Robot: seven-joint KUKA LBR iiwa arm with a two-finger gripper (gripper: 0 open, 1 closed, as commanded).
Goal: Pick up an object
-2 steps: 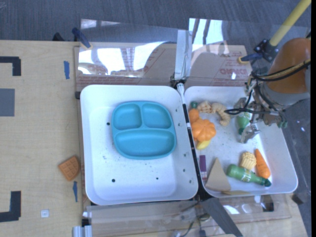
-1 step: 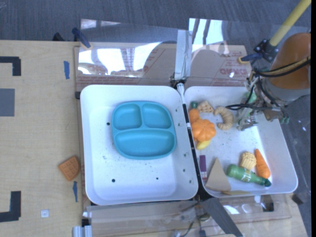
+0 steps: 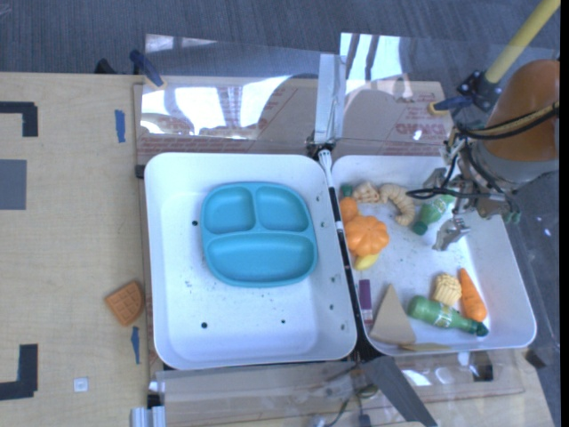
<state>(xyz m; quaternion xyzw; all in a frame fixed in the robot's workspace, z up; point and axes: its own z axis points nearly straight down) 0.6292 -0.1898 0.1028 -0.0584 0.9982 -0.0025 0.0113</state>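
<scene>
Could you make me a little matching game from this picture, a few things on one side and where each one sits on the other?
Things:
1. blue plate
2. pumpkin
3. green bottle
4. waffle

Places:
A. on the wooden bench, outside the bins
B. right bin, near its front edge
C. left bin, in the middle
D. right bin, against its left wall

Pairs: 1-C, 2-D, 3-B, 4-A

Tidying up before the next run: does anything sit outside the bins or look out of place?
Yes. A small orange waffle-like toy lies on the wooden bench, left of the left bin, while the other toy food is in the right bin. The blue divided plate sits flat in the left bin.
</scene>
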